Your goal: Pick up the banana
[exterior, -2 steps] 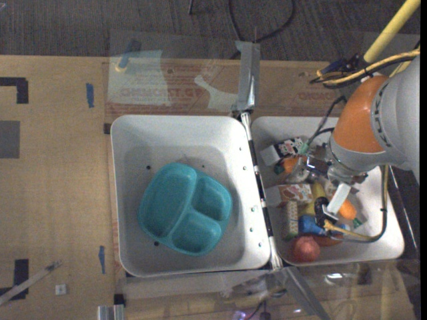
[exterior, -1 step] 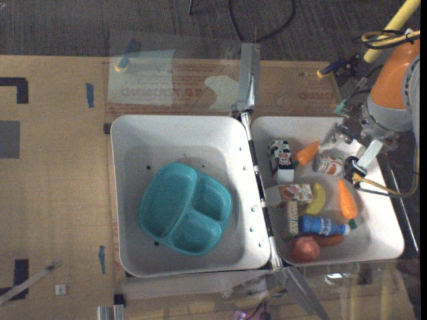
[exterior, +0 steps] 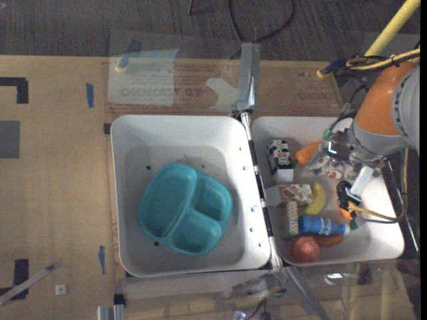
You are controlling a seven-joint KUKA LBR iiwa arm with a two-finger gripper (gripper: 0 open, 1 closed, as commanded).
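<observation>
pincer (exterior: 347, 172) hangs low over the right bin (exterior: 390, 245), at about 3 o'clock from the banana (exterior: 317, 198), near it but not on it; whether it is released or clenched cannot be told, since the wrist and cabling cover its working end; nothing can be seen held in it.

banana lies in the middle of the right bin, short and yellow, slanted, untouched by the look of it; just at its 9 o'clock a small printed packet (exterior: 296, 193); at its 6 o'clock a blue bottle (exterior: 323, 227) lying on its side; an apple (exterior: 305, 249) further toward 6 o'clock; a black-and-white carton (exterior: 280, 156) toward 11 o'clock; an orange piece (exterior: 308, 153) at 12 o'clock.

progress, as a judgement: approach roughly made, grasp not yet done, lift not yet done; the fruit sits on the bin floor among clutter.

left bin (exterior: 127, 139) holds a teal divided plate (exterior: 185, 208); not part of the job.

hard to make out: items under the arm's wrist, red-and-white wrappers half covered; arm cut off at the frame's right; desk (exterior: 53, 179) blurred at its near edge.
</observation>
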